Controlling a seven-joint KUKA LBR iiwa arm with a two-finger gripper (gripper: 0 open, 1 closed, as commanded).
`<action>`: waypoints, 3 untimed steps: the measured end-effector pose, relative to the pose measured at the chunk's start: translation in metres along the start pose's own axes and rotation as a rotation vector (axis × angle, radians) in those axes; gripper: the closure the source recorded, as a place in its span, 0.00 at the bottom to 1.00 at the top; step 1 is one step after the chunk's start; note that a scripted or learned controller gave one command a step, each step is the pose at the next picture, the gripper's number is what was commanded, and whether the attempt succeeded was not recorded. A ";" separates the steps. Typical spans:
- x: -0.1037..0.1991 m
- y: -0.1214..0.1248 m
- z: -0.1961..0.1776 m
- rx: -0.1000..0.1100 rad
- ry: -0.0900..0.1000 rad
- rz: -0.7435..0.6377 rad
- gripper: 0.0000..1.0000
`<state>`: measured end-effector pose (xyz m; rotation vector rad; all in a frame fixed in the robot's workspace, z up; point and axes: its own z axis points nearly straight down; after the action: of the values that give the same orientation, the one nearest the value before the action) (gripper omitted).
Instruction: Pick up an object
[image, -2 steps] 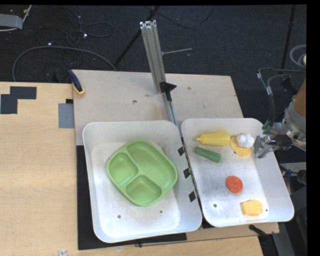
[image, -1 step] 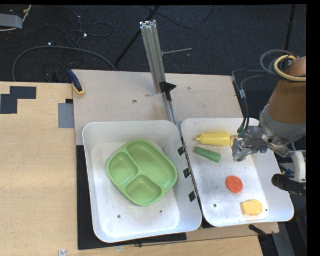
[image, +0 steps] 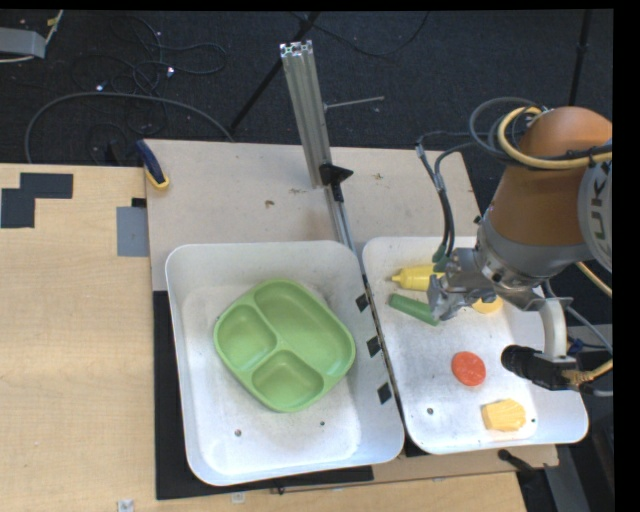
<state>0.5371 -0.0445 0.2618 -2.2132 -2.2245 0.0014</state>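
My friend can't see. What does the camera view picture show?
The robot's gripper hangs in the right bin beside a green stick and a yellow toy, with a red round thing and a yellow block nearby. The left bin holds a green divided plate.

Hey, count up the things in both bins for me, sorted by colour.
Green: 2, divided plate and stick
Yellow: 3, long piece, half-hidden piece and block
Red: 1, round piece
Total: 6
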 end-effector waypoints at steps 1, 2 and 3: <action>0.052 -0.014 0.010 0.002 0.000 0.000 1.00; 0.104 -0.012 0.029 0.004 -0.001 0.000 1.00; 0.155 -0.013 0.043 0.004 -0.001 0.000 1.00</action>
<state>0.5236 0.1109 0.2192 -2.2119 -2.2227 0.0074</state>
